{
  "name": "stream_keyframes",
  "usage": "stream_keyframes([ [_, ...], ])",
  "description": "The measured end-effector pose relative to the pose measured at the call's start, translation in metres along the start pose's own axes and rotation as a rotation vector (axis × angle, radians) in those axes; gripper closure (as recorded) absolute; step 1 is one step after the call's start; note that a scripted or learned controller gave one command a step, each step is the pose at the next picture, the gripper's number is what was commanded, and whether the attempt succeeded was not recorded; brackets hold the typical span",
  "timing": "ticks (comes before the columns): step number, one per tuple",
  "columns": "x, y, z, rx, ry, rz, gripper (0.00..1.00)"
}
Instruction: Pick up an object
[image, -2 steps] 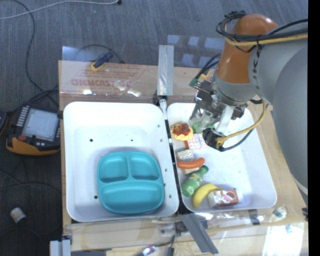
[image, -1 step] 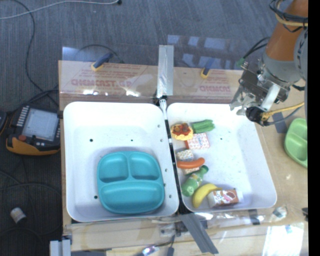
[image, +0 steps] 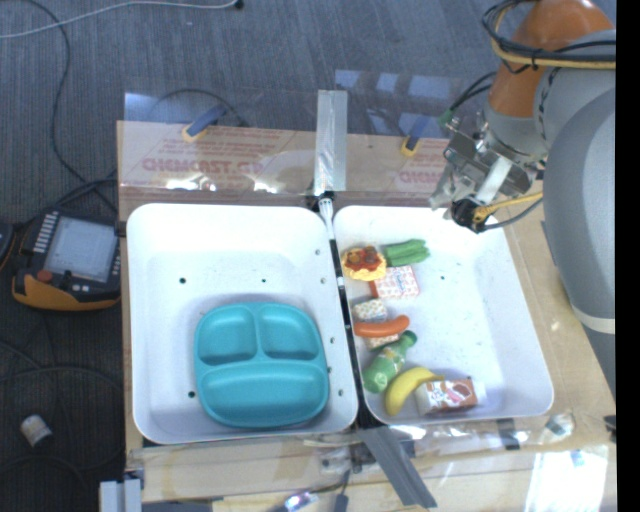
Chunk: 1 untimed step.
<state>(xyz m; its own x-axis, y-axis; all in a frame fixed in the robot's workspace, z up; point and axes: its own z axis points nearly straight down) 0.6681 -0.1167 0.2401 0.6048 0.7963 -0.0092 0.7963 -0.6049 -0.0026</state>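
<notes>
Gripper (image: 455, 196) hangs above the far edge of the right bin (image: 492, 300), near its far right corner. Open or closed: cannot tell from this angle. Nothing is visibly held.

Candidates are all in the right bin, crowded along its inner wall by the divider. Far to near: green vegetable (image: 405, 252) beside a yellow-and-red toy food (image: 364, 262), red-and-white carton (image: 399, 283), sausage (image: 381, 326), green bottle (image: 385, 366), banana (image: 404, 388), brown-and-red box (image: 447, 396). The bin floor under the gripper is bare.

Key relation: every object lies toward the view's left and nearer the camera than the gripper. The green vegetable is closest. Its long axis runs roughly across the view, with the right end tipped slightly toward the far side. It touches or nearly touches the carton and the yellow-and-red piece.

Judgement: the move calls for travel leftward and down. A grasp across the vegetable's short axis seems to suit best. Crowding on its left end is the risk.

Left bin (image: 215, 250) holds a teal divided plate (image: 262, 362), well apart from the gripper.
</notes>
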Motion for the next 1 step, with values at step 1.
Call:
stream_keyframes([
  [1, 0.0284, -0.0419, 0.0077, 0.0, 0.0, 0.033, 1.0],
])
